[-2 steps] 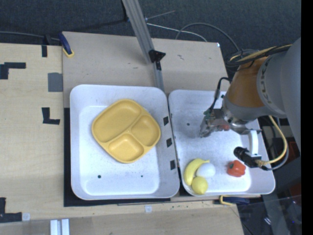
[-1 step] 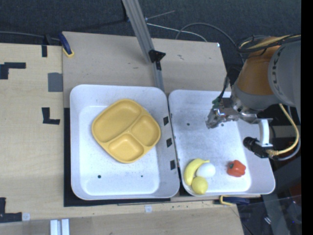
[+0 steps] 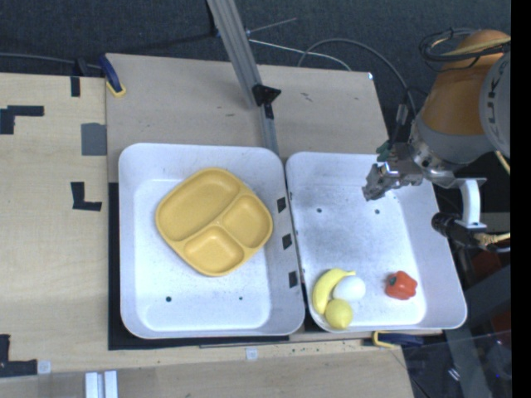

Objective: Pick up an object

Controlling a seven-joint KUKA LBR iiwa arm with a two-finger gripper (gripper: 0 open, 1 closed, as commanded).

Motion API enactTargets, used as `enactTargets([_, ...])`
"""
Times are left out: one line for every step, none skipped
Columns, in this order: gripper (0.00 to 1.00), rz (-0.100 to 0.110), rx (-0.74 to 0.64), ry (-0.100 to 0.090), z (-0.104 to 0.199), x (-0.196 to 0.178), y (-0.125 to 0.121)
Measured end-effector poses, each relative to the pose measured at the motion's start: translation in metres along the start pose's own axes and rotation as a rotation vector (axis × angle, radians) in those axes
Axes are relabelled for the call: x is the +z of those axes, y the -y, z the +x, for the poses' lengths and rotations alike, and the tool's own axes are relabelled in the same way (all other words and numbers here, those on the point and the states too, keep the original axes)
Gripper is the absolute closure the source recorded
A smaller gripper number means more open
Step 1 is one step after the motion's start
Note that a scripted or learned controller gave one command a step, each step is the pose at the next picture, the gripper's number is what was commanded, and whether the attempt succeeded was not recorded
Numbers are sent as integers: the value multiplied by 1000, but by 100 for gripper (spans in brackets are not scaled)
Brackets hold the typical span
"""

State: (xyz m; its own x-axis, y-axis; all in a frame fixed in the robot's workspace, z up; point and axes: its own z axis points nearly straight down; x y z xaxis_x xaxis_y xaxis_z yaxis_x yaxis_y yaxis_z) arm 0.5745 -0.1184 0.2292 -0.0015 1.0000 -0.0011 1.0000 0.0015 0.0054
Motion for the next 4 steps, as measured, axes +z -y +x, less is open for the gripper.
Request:
enactTargets([100, 1, 0, 0, 0, -48, -1])
enactTargets([100, 6, -4, -2, 48, -46, 3])
enactTargets([100, 7, -5, -2, 98, -43, 6])
enactTargets([100, 8, -6, -2, 153, -35, 11])
